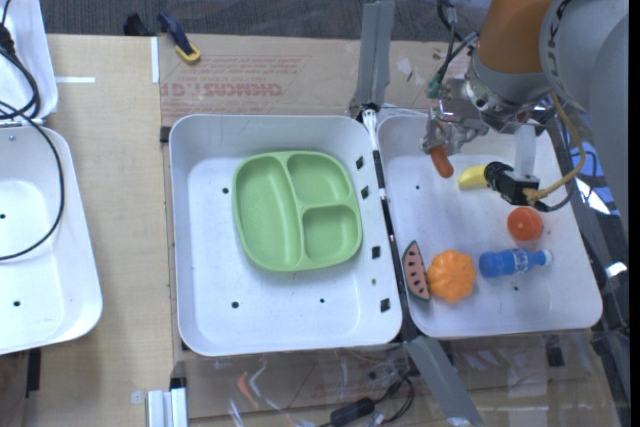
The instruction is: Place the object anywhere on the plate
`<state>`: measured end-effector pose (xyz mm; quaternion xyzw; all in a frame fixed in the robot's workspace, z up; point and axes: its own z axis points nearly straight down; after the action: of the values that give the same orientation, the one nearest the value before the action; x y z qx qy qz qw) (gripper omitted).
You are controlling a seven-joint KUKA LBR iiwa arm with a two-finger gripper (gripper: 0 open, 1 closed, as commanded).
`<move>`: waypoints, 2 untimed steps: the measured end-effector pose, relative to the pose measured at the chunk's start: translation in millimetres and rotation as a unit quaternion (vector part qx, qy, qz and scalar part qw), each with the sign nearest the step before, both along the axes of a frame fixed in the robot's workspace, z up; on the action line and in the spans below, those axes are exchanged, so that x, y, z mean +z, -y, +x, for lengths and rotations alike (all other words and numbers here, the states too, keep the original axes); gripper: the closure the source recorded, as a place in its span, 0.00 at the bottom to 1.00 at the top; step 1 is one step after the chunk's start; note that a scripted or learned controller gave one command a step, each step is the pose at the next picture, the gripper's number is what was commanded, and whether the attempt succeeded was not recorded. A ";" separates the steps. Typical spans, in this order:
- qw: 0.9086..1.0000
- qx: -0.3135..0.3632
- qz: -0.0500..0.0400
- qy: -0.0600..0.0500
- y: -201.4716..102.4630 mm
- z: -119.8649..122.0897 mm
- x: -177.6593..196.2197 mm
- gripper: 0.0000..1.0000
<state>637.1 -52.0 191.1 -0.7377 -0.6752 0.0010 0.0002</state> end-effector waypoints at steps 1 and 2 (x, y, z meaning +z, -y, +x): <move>1.000 0.001 0.000 -0.001 -73.4 -20.6 -0.5 1.00; 0.997 0.081 0.000 -0.001 -141.5 -32.2 -0.4 1.00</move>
<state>605.0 89.5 190.7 -0.6805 -0.7328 0.0019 0.0007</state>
